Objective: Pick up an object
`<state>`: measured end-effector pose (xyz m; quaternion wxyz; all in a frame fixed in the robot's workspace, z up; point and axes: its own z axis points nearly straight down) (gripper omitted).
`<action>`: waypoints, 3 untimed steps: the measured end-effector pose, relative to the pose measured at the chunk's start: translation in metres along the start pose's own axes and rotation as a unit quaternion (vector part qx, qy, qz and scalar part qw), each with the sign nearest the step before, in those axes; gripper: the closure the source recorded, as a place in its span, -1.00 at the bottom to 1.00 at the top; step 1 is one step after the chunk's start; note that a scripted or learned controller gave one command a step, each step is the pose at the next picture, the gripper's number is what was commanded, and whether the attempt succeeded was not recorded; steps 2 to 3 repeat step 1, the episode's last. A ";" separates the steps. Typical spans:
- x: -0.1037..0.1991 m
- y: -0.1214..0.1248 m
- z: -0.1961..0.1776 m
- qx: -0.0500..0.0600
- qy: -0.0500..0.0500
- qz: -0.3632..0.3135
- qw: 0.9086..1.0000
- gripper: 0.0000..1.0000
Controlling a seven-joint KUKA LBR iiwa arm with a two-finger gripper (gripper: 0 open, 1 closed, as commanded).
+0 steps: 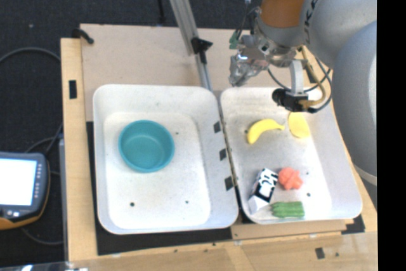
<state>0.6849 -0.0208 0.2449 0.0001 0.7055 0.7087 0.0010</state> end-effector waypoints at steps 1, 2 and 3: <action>0.062 -0.005 -0.002 0.001 0.000 -0.002 1.000 1.00; 0.062 -0.005 -0.002 0.001 0.000 -0.002 1.000 1.00; 0.062 -0.005 -0.002 0.001 0.000 -0.002 1.000 1.00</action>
